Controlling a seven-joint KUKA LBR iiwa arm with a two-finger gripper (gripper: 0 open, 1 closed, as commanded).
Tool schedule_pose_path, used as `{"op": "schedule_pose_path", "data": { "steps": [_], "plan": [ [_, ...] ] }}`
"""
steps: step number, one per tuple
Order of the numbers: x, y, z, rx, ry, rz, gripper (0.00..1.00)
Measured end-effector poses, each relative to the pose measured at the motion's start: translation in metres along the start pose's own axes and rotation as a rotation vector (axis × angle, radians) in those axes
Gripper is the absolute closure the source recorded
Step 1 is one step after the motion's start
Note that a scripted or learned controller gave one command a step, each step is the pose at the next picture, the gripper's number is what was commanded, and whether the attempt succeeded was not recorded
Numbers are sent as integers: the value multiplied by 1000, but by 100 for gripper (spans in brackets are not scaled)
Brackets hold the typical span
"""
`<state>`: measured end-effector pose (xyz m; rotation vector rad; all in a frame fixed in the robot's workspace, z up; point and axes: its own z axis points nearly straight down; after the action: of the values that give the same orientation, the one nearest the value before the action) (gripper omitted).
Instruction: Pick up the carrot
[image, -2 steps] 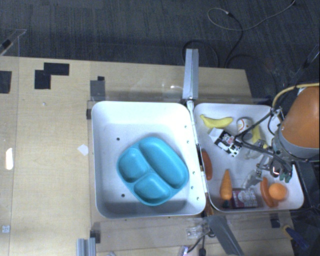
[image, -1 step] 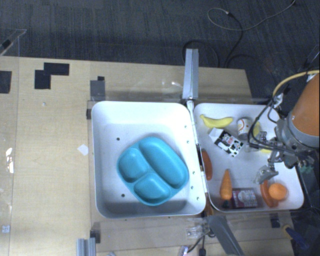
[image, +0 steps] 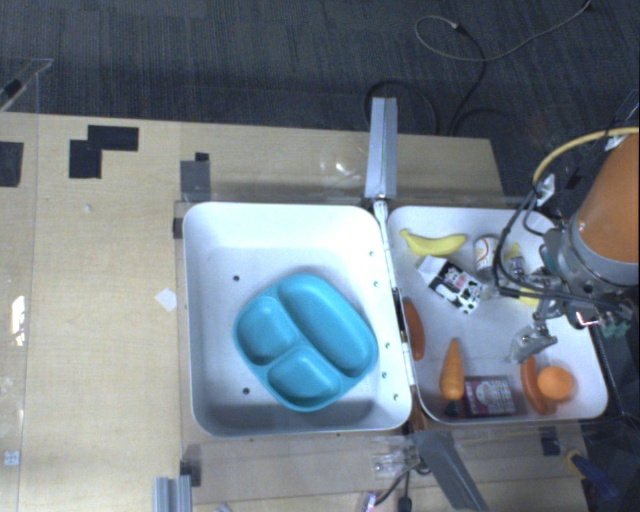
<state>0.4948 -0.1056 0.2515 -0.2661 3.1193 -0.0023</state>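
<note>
Over the right bin (image: 598, 400) our arm (image: 612, 215) reaches in from the right edge, and our gripper (image: 532, 342) hangs low above the bin's near-right part. We see nothing between its fingers, and they are too small and too tangled with cables for us to tell whether they are spread or closed.

Our carrot (image: 452, 368) lies on the bin floor toward the near-left of that bin, to the left of the gripper and a little nearer the front wall. We judge the two to be apart but not far, with bare white floor between them. Its long axis runs roughly front to back in the view, thin tip pointing away from us toward the bin's far side, thick end toward the front wall. So we judge that the coming move is a short shift leftward, with the fingers set across the carrot's width, closing from left and right.

It looks a plain orange, smooth and tapered, short and stubby. Its thick end sits touching or just beside a dark can (image: 490, 395) lying by the front wall, which may crowd one finger. Left of it, against the wall between the bins, lies a red-orange sausage shape (image: 413, 330), near but apart. An orange ball (image: 554, 382) rests to the right, below the gripper, and its like colour could mislead a grasp.

A banana (image: 434, 241) lies at the far side, well apart. The left bin (image: 215, 240) holds a blue tray (image: 305, 340).
</note>
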Motion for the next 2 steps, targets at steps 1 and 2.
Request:
{"op": "schedule_pose_path", "data": {
  "steps": [1,2],
  "plan": [
    [2,-70,56,0,3,-66,0],
    [8,-99,128,-1,3,-64,0]
  ]
}}
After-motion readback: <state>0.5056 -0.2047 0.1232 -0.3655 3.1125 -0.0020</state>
